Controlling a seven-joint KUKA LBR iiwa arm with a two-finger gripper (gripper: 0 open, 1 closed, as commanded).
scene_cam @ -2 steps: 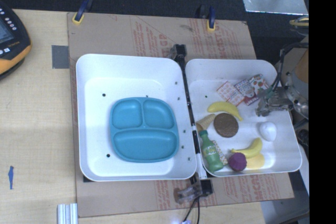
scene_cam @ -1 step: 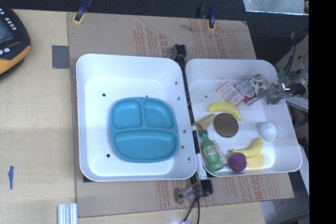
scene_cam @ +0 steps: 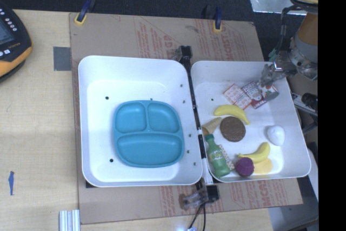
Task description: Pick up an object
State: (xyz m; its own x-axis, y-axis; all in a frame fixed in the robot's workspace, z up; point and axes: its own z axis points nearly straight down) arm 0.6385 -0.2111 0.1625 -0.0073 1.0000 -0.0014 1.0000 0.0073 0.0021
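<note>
The gripper [scene_cam: 268, 83] hovers touching the red-and-white packet [scene_cam: 246, 94] (right bin [scene_cam: 303, 132]); its jaw state I cannot tell.

A blue divided tray [scene_cam: 148, 133], yellow bananas [scene_cam: 231, 112], a green bottle [scene_cam: 217, 156] and a purple fruit [scene_cam: 244, 166] are seen in white bins [scene_cam: 92, 116].
</note>
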